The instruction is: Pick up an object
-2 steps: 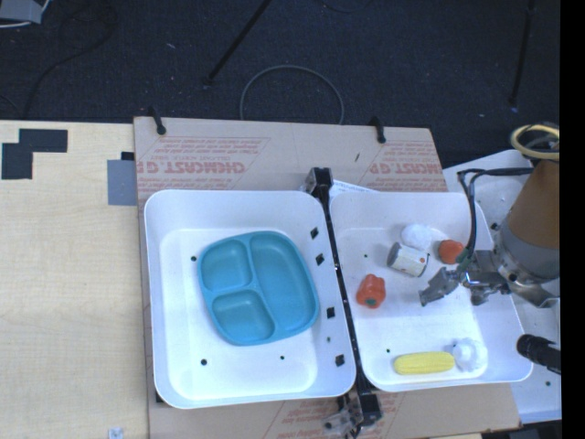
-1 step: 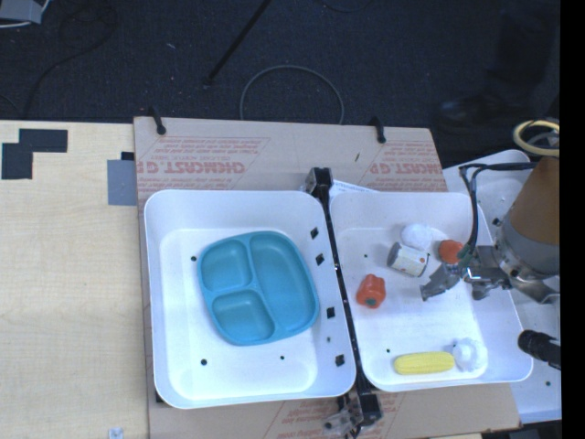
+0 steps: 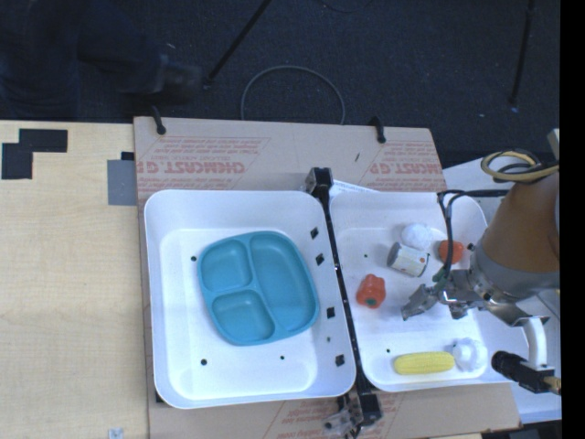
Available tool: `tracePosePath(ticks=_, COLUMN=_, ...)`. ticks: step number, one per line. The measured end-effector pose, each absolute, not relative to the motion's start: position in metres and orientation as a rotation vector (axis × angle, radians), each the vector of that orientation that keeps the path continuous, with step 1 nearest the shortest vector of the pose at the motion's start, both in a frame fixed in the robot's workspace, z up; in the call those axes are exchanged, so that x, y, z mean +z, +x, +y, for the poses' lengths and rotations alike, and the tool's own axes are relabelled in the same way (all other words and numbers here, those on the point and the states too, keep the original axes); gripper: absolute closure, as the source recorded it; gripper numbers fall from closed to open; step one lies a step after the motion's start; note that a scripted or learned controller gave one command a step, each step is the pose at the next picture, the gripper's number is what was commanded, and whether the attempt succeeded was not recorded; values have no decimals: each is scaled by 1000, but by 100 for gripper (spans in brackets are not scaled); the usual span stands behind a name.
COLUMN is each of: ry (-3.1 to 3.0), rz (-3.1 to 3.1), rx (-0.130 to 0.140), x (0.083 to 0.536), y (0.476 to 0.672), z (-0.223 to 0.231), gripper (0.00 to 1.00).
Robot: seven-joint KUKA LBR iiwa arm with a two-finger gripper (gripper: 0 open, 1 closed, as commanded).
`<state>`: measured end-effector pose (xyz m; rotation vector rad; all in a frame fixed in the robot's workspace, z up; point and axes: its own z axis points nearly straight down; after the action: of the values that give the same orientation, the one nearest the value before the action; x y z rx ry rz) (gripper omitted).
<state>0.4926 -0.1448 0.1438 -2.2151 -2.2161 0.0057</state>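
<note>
The bench carries two shallow white bins side by side, split by a black divider strip. The left bin [image 3: 174, 337] holds a blue sectioned plate [image 3: 258, 286] with three compartments, lying flat near the bin's middle and turned slightly askew to the bin edges. The right bin [image 3: 375, 364] holds the loose objects. An orange cup-like piece [image 3: 370, 291] sits near the bin's left edge, about midway along it. A small grey-white cylinder [image 3: 409, 259] lies on its side toward the far edge, with a white ball-shaped item [image 3: 417, 235] touching or just beside it on the far side. A yellow corn cob [image 3: 423, 363] lies lengthwise along the near edge, and a white crumpled item [image 3: 468, 353] rests just beside its right end. A small orange object [image 3: 451, 251] shows near the right edge, partly hidden behind a black cable. The arm [image 3: 521, 236] enters from the right, its orange band over the bin's right edge. The gripper [image 3: 422, 302] is low over the bin's middle, between the orange cup-like piece and the right edge, fingers pointing left. Nothing is seen between the fingers; how far apart they stand cannot be told, since the dark fingertips blur together. The corn cob lies well apart from the gripper, toward the near edge.
</note>
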Motion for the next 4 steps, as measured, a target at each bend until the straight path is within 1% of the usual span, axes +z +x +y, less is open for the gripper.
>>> tracePosePath(ticks=1, ry=-2217, rz=-2216, rx=5, x=90, y=492, z=-144, gripper=0)
tracePosePath(ticks=2, ry=-2225, rz=-2210, rx=3, x=103, y=492, z=-145, gripper=100)
tracePosePath(ticks=3, ry=-2219, rz=-2222, rx=0, x=144, y=496, z=-145, gripper=100)
tracePosePath(ticks=4, ry=-2221, rz=-2224, rx=-2, x=196, y=505, z=-139, gripper=100)
